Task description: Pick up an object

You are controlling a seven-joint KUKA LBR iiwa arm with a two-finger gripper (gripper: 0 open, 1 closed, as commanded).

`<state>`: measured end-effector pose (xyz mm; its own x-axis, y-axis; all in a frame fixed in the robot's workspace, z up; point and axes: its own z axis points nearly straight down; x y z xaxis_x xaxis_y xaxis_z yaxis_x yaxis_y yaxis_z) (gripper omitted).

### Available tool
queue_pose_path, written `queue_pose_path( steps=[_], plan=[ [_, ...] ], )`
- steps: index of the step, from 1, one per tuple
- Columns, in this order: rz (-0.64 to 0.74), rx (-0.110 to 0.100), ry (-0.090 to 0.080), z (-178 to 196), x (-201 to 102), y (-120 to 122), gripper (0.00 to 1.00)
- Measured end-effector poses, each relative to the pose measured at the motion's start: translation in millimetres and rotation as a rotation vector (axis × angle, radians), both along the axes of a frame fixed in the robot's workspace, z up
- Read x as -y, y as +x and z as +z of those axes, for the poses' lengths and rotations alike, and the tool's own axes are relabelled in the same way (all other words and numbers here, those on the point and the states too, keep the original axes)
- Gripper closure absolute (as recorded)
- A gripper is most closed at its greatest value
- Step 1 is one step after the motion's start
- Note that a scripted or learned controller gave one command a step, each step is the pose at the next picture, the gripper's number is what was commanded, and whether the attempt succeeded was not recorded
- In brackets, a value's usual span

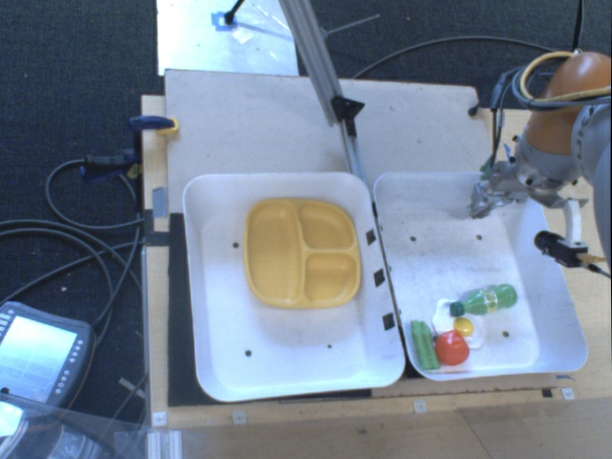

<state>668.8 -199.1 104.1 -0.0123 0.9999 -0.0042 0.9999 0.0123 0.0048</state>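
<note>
In the right bin [535, 352] lie a green bottle [488, 300], a red tomato [452, 349], a fried egg toy [461, 321] and a green pod-shaped piece [423, 343], all grouped near the front. My gripper [484, 202] hangs over the back of that bin, well behind the group and apart from it. Nothing shows between its tips.
The left bin [215, 352] holds a yellow divided plate [302, 252]. A grey pole [320, 55] slants across the back of the bench above the divider between bins. Cables and a teach pendant [38, 352] lie off the bench at left.
</note>
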Motion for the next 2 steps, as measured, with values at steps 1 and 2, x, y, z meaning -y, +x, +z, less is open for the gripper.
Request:
queue_pose_path(
  steps=[1, 2],
  plan=[
    [-0.002, 0.005, 0.001, 66, 3, 4, 1.0],
    [-0.006, 0.003, 0.002, 114, 4, -2, 1.0]
  ],
)
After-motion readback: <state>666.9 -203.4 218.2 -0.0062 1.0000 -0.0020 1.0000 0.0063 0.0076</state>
